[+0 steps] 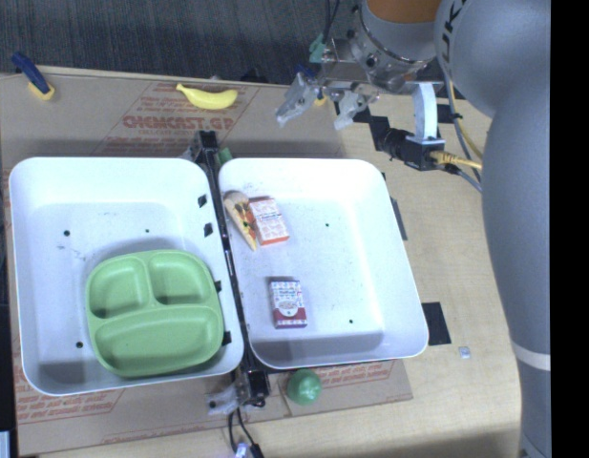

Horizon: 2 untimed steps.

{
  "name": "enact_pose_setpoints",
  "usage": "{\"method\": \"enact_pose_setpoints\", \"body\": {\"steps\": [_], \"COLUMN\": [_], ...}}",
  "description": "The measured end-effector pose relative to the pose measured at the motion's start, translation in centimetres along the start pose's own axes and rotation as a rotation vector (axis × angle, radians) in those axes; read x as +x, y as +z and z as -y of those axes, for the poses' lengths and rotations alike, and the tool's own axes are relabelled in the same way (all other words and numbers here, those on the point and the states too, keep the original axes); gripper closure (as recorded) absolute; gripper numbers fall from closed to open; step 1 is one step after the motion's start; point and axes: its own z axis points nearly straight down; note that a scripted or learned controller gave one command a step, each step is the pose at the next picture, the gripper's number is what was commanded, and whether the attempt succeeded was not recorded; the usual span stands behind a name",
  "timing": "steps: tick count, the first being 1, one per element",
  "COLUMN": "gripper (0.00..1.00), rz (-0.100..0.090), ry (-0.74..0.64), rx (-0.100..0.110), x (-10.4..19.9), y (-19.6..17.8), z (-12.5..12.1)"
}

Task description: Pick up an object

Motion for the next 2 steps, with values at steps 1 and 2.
{"method": "enact_pose_setpoints", "body": {"steps": [1,2], "gripper": [0.00,0.00], "rz": [-0.003,0.000], "ry": [-0.003,0.000], "rx": [0.007,0.001], "x": [3.9,-2.2], "y": [1.4,0.8], "z": [0.0,0.0]}}
